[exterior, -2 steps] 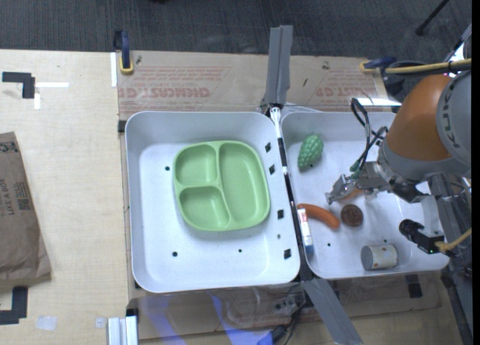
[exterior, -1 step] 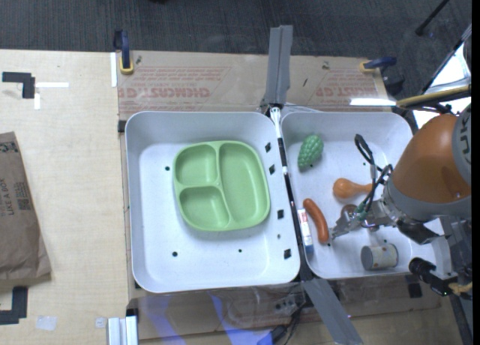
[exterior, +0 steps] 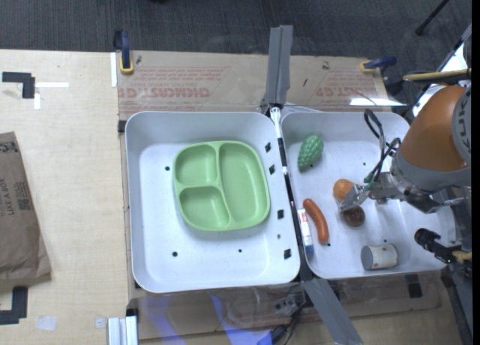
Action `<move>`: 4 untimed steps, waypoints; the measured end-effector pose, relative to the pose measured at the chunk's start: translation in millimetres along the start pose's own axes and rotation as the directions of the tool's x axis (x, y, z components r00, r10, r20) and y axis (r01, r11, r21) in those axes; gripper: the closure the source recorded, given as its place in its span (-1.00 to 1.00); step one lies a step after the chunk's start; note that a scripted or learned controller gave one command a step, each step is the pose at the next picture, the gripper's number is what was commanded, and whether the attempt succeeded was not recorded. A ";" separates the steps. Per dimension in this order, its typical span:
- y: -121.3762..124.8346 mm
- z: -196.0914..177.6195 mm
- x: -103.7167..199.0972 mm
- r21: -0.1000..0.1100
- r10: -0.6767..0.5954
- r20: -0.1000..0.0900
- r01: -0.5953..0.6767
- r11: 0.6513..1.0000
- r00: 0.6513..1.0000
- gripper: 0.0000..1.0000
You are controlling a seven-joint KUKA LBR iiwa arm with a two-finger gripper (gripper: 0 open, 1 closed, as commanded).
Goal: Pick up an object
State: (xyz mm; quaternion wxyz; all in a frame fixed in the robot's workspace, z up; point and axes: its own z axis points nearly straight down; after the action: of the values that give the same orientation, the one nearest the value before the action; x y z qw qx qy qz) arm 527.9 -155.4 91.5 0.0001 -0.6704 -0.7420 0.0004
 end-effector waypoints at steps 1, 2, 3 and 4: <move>-0.3 -8.8 -0.9 0.000 0.004 0.000 -0.004 1.000 1.000 1.00; -0.3 -8.8 -0.9 0.001 0.003 0.000 -0.003 1.000 1.000 -1.00; -43.5 0.4 -10.7 0.001 -0.030 -0.001 0.030 1.000 1.000 -1.00; -43.4 -8.3 -11.5 0.001 -0.026 -0.001 0.026 1.000 1.000 1.00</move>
State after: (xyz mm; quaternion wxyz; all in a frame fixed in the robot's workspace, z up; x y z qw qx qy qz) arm 485.9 -171.2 99.9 0.0007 -0.6606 -0.7507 0.0005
